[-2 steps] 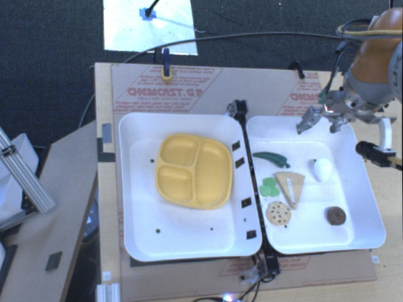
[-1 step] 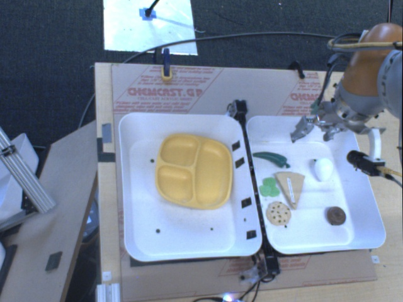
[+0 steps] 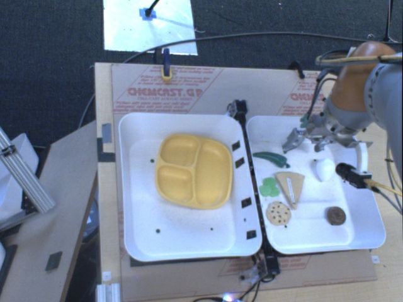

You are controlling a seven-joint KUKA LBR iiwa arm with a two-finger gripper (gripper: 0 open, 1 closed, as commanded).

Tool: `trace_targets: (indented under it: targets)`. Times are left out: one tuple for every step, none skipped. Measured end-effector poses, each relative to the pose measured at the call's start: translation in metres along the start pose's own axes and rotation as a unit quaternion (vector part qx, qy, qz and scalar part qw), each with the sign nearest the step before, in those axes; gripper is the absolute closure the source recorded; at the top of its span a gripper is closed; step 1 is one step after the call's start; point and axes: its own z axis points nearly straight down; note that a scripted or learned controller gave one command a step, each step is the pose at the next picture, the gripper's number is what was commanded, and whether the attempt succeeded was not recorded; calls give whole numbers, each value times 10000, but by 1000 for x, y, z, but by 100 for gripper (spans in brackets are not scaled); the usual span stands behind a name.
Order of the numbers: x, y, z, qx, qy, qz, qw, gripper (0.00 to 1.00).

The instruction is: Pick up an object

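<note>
We'd go for the small white egg-shaped toy (image 3: pixel 324 168) at 3 o'clock in the right bin (image 3: pixel 371 228): light, smooth, slippery, so pinch its narrow middle. The gripper (image 3: pixel 306 138) hangs at its 10 o'clock, metal fingers apart, nothing between them. The flat tan cheese wedge (image 3: pixel 292 187) looks fiddlier.

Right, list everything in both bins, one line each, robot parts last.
bins: two, white, side by side on the bench
plate: one, yellow, divided, in the left bin
pepper: one, dark green, right bin near the divider
leaf: one, light green, beside the wedge
wedge: one, tan, mid right bin
cookie: one, speckled tan, front
egg: one, white
brown disc: one, front right
arm: one, grey and orange, over the right bin's back
</note>
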Motion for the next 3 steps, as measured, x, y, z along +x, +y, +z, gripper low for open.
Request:
trace_targets:
  targets:
    - [1, 1, 33, -9, -3, -1, 10000, 0]
    - [1, 2, 20, -37, -8, -2, 10000, 100]
    - [-4, 5, -24, -38, -8, 7, 10000, 100]
